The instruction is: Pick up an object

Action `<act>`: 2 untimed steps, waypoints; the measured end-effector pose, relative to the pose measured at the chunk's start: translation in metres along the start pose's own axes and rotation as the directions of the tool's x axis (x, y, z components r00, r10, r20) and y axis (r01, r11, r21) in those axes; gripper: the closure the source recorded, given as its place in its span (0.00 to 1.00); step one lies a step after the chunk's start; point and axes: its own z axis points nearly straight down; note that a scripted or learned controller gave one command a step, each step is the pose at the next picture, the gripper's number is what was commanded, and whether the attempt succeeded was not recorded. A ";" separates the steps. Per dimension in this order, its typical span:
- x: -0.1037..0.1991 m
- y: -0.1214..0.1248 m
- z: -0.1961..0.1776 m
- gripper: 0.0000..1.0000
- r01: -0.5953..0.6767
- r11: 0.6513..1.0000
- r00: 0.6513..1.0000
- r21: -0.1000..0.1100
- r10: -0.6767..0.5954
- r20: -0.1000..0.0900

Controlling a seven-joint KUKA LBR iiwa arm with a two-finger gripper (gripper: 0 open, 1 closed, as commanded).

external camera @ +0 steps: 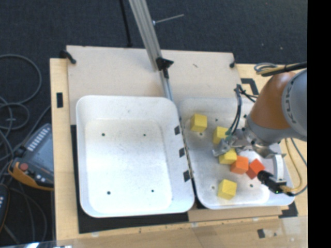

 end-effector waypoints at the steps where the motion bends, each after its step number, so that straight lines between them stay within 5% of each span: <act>1: 0.064 0.026 -0.030 1.00 0.016 1.000 1.000 0.005 -0.016 -0.003; 2: 0.132 0.028 -0.092 1.00 0.018 1.000 1.000 0.001 -0.018 -0.004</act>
